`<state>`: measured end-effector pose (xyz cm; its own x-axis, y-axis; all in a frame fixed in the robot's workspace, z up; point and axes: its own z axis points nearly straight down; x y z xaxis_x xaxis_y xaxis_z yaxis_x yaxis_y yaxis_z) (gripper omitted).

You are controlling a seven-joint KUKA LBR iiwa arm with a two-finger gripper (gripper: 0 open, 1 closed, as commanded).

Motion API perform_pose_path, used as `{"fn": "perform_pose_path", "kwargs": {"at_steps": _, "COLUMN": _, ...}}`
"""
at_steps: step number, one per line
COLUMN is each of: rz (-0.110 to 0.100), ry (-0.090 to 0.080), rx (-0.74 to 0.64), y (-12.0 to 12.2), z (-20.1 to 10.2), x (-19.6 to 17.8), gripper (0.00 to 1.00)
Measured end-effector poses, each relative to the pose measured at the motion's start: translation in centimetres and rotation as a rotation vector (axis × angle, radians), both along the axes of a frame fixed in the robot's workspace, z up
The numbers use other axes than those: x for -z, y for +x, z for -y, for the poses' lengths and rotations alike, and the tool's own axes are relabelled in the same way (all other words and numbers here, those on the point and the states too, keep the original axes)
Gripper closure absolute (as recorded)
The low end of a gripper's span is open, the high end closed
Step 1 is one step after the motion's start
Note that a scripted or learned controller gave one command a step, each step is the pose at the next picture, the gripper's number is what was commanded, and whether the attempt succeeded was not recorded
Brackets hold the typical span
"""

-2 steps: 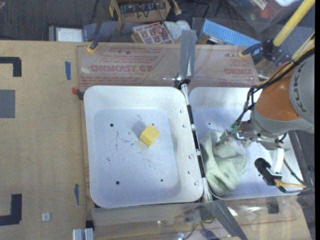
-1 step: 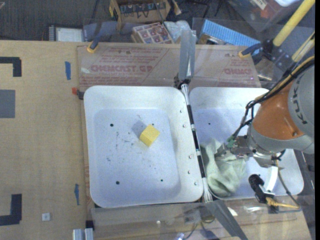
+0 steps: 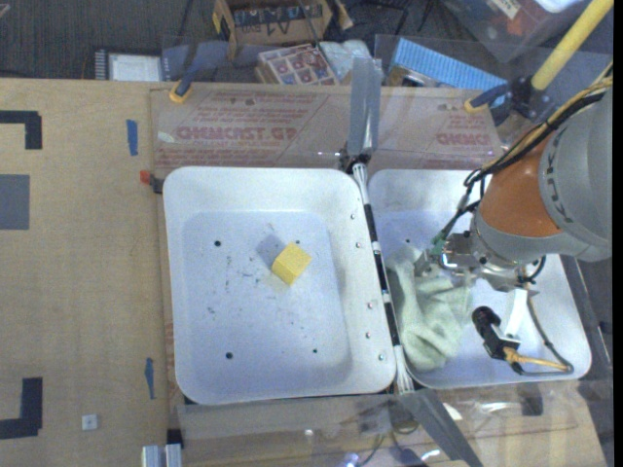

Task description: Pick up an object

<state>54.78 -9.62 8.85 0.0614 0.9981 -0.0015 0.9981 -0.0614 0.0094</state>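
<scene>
We're over the right bin (image 3: 560, 353), gripper (image 3: 440, 263) down at the cloth (image 3: 433, 314); can't tell how it's set. Cloth looks soft, light and floppy, so we'd pinch a bunched fold near its top.

- The grey arm (image 3: 584, 178) reaches in from the right, bulking over the right bin's far right corner.
- Its orange band (image 3: 514, 202) sits just above the wrist, facing left.
- The wrist (image 3: 487, 256) points down over the middle of the right bin.
- The gripper (image 3: 443, 261) is low, toward that bin's left edge; its lower end is hard to make out.
</scene>
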Motion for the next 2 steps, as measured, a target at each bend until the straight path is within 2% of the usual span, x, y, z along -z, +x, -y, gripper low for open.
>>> {"fn": "perform_pose_path", "kwargs": {"at_steps": 1, "rz": -0.009, "ry": 0.002, "rx": -0.135, "y": -6.9, "z": -0.6, "x": -9.6, "gripper": 0.0}}
{"fn": "perform_pose_path", "kwargs": {"at_steps": 2, "rz": -0.007, "ry": 0.0, "rx": -0.05, "y": -1.4, "z": 1.0, "x": -2.7, "gripper": 0.0}}
